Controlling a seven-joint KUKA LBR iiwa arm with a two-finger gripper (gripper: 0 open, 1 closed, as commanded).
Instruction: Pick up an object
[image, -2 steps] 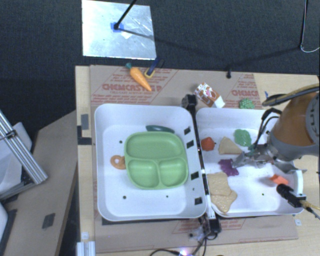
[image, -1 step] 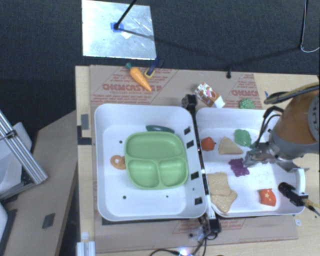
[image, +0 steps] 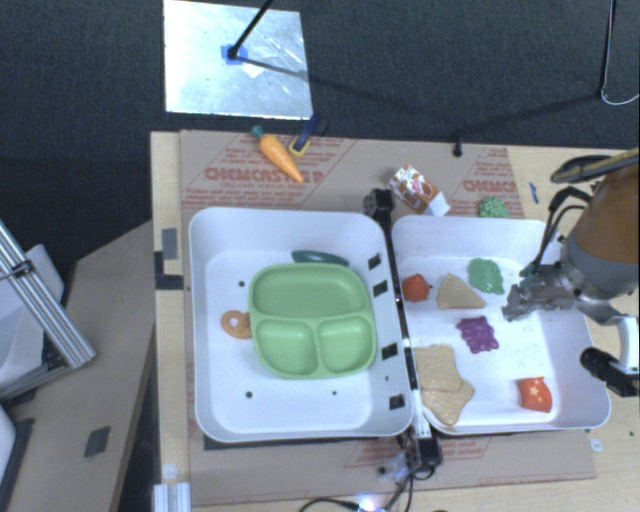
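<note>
The purple grape cluster (image: 478, 334) lies loose on the floor of the right bin (image: 560, 400), near its middle. At its 2 o'clock, the pincer (image: 522, 303) hangs low over the bin; whether it is apart or together cannot be told. A green leafy piece (image: 486, 275) sits at 12 o'clock of the grapes, a tan wedge (image: 458, 293) at 10, a red tomato (image: 416, 289) farther at 10, 2 bread slices (image: 441, 381) at 7, an orange-red piece (image: 535, 394) at 4. The left bin (image: 215, 400) holds a green divided plate (image: 310, 320).
</note>
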